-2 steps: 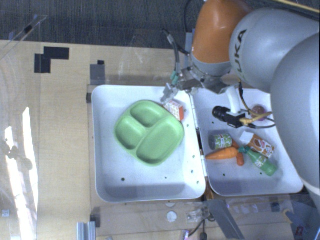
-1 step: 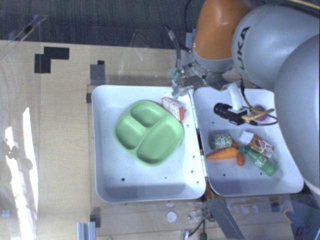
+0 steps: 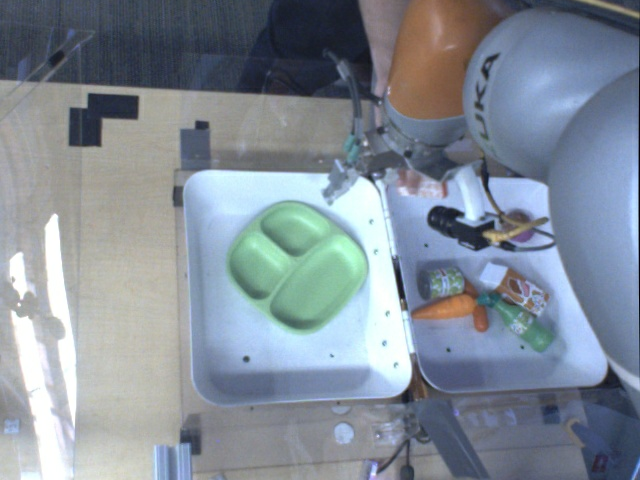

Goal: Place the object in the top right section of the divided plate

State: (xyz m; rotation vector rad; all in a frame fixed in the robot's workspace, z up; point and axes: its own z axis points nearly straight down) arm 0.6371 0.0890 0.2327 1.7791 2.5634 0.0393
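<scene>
Over bins' divider: hand (image 3: 345, 176), grip state unclear; green divided plate (image 3: 297, 265) lies diagonal.

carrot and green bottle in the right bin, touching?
Cannot tell. In the camera view the carrot lies with its tip close against the green bottle, but a small orange-red item sits at the junction, so no contact or gap shows plainly.

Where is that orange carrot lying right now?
The carrot lies in the right bin, near its left wall, just below a small green can and left of a green bottle.
</scene>
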